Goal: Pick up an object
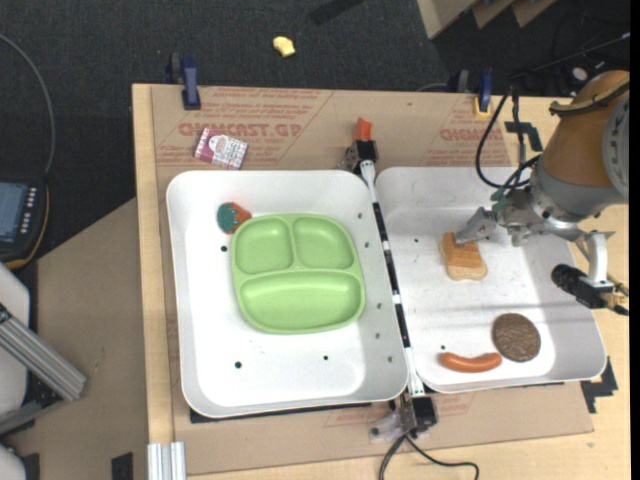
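Observation:
In the right bin [560, 268] lie a tan chunk of bread [465, 259], a round brown patty [516, 336] and an orange-red sausage [470, 362] near the front edge. My gripper [476, 230] reaches in from the right and hangs just above the upper right corner of the bread, close to it or touching it. The grey arm with its orange band [588, 140] stands over the bin's right side. In the left bin [200, 298] a green divided plate [296, 272] sits in the middle, with a small red and teal toy [233, 216] at its upper left.
A pink packet [220, 148] lies on the cardboard behind the left bin. Blue clamps [188, 80] [484, 88] and an orange clip [362, 128] stand at the back edge. Black cables [500, 138] hang near the arm. A black part [585, 286] juts over the right bin's edge.

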